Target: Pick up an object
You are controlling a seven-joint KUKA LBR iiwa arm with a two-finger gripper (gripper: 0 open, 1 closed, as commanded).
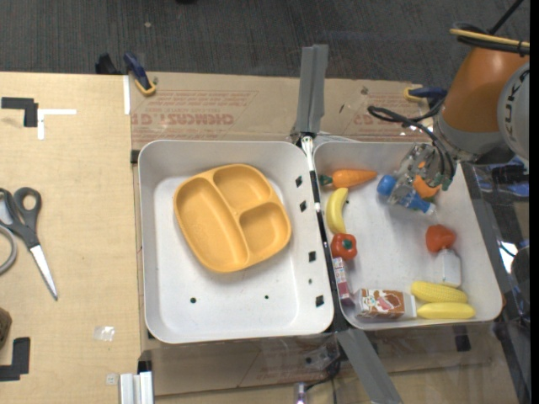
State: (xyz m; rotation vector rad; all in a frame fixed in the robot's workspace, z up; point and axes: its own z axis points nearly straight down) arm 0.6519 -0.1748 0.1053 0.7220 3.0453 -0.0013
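Observation:
My gripper (418,175) hangs low over the far part of the right bin (480,225), under the orange-banded wrist. Directly below and beside it lies a blue toy (392,187) with an orange piece (427,188) against it; whether the gripper touches them is not clear. An orange carrot (354,177) lies left of the gripper. A yellow banana (336,209) and a red tomato (343,245) sit by the bin's left wall. A red-orange fruit (439,238) rests in front of the gripper.
The right bin's front holds a white block (450,269), a corn cob (438,292), a yellow piece (445,310) and a snack box (383,303). A yellow divided plate (232,216) lies in the left bin (160,310). Scissors (29,234) lie on the bench at the left.

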